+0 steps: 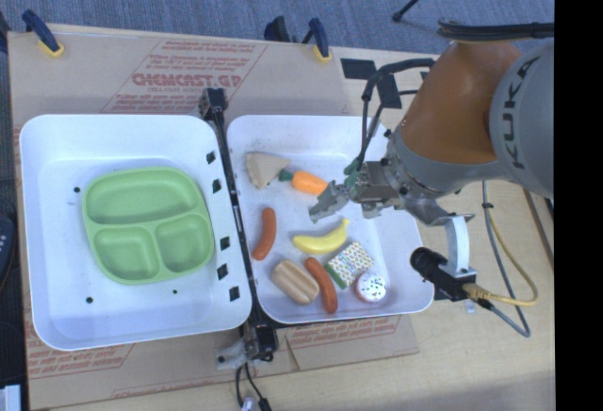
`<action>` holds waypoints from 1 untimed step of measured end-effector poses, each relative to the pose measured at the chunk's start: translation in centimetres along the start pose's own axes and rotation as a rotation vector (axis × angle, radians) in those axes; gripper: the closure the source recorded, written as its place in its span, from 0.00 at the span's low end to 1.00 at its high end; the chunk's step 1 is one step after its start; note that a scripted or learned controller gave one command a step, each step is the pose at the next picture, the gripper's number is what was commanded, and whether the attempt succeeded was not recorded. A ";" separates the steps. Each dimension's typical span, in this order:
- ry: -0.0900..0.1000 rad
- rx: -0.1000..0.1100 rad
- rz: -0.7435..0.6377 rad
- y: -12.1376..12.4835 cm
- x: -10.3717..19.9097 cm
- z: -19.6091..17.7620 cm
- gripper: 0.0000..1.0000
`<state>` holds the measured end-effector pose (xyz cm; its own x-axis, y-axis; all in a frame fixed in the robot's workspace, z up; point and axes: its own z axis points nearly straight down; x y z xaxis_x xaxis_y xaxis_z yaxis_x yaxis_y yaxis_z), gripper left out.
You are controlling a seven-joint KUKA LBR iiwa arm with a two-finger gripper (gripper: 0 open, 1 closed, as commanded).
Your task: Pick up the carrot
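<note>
The left bin holds a green divided plate with nothing in its three hollows. A black hinge strip runs between it and the right bin, where all the toy food lies.

In that right bin, going rightward: a tan wedge (bread or cheese, hard to say) at the far left corner, a small sausage nearer, then a hot dog in a bun and a longer sausage at the near edge. The carrot, orange with a green top, lies in the far middle of the bin, just right of the wedge and apart from it. Nearer sits a banana, then a sprinkled biscuit and a round pink-and-white cake.

The claw hangs just right of and slightly nearer than the carrot, between it and the banana, at the end of the grey arm with its orange band. Whether it is released or clenched I cannot tell; nothing shows in its grip.

This looks like the approach step, with the carrot not yet taken. The next move calls for a short shift left and farther to centre over the carrot, lining up across its narrow width, then a descent that keeps clear of the wedge and the banana.
</note>
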<state>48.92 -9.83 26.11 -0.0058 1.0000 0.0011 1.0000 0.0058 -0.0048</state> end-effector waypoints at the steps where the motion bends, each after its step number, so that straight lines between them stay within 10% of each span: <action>1: -0.001 -0.002 0.174 5.2 -2.7 2.9 0.00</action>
<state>54.15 -12.49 23.16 0.1672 0.9859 -0.0009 0.9859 -0.1672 -0.0032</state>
